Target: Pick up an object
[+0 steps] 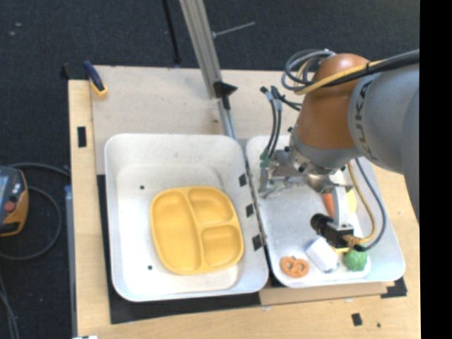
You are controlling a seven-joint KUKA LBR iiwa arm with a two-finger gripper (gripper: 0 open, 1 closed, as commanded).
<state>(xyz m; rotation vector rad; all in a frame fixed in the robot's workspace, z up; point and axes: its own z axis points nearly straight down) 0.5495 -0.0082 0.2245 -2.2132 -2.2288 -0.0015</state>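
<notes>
Pretzel, white block and green toy sat along the right bin's six-o'clock rim; I logged them at five o'clock from the gripper. Whether its fingers were spread, I could not tell.
</notes>
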